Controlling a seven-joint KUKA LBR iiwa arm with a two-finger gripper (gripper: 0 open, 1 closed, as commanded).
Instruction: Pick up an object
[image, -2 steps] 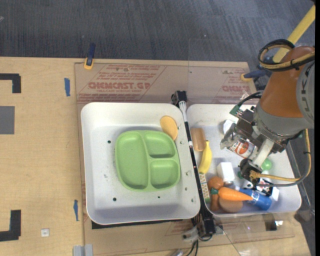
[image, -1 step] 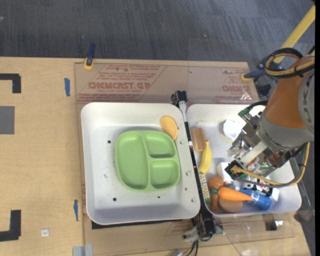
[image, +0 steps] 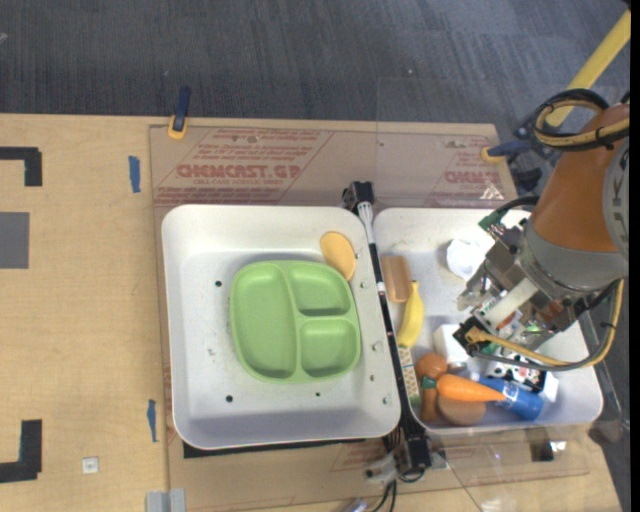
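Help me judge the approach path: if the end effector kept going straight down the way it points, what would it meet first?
Probably the white floor of the right bin, between the banana and the carrot; depth is unclear from this slant.

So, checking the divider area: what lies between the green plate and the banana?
In the camera view, the bins' adjoining rims separate the green plate from the banana.
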